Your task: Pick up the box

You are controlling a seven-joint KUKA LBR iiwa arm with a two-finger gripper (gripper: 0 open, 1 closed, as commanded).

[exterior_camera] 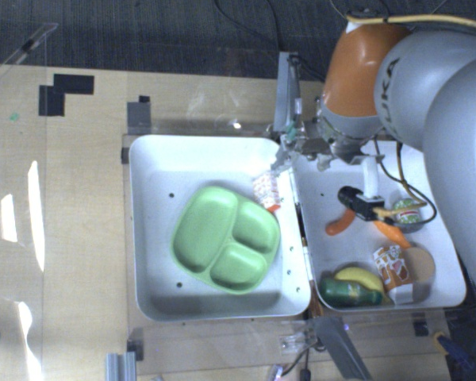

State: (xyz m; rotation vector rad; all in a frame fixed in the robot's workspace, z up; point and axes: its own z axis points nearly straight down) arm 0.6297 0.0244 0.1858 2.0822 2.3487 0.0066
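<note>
Where the arm reaches in: the gripper [289, 144] hangs above and to the right of the green plate [225, 236], over the rim shared by the two bins; whether it is spread or pressed together, I cannot tell.
Box: one small white and orange box [389, 265], well right of the green plate, in the right bin [325, 182], touching a brown round thing [421, 266].
Edges: the plate's right edge lies near the left bin's [151, 213] right wall; a small clear packet [266, 189] sits just beside the plate's upper right corner.
Open room: bare white floor left of, above and below the plate.
Counts: two bins, one plate with three hollows, one box, one banana [355, 276], one dark green thing [351, 294], two orange carrot-like pieces [340, 223].
Worktop [63, 236]: pale, left of the plate.
</note>
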